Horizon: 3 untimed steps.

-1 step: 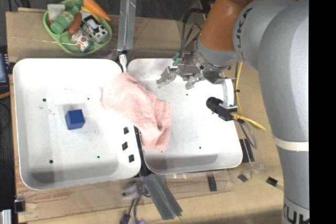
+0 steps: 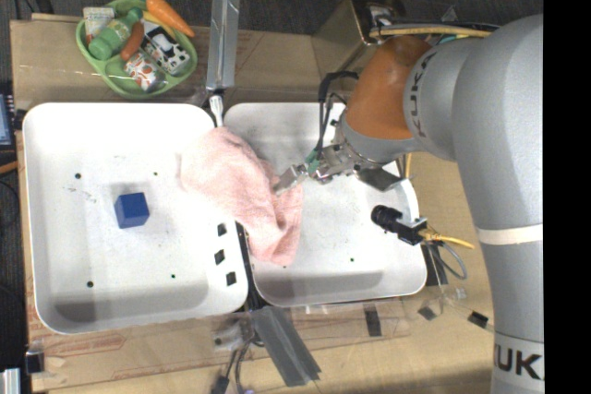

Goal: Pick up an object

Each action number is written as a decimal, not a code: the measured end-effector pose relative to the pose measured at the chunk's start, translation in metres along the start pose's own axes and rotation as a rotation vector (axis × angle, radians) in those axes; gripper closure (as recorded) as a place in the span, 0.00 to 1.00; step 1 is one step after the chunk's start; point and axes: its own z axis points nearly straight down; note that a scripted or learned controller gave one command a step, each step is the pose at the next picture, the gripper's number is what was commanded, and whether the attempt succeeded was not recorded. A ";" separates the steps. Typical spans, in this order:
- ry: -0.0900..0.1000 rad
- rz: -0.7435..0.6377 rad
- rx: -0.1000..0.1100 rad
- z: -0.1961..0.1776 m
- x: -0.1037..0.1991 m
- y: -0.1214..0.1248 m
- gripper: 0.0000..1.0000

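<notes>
Gripper [image 2: 294,174] low in right bin [image 2: 388,277], tips at cloth's 3 o'clock edge; open or shut: cannot tell. Pink cloth [image 2: 242,185] draped over both bins' shared rim (bulk at centre). Blue cube [image 2: 132,208] in left bin [image 2: 55,143], 9 o'clock of cloth, well apart. Green bowl [image 2: 106,69] of toys at 11 o'clock, outside bins.

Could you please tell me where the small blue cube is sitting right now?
The small blue cube lies on the floor of the left white bin, left of the crumpled pink cloth that drapes over the divide between the bins.
</notes>
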 end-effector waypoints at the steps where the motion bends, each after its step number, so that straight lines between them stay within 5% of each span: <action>1: -0.002 -0.162 -0.002 0.015 0.038 -0.007 0.00; 2: -0.002 -0.166 -0.001 0.005 0.039 -0.006 1.00; 3: -0.002 -0.166 -0.001 0.005 0.038 -0.006 0.00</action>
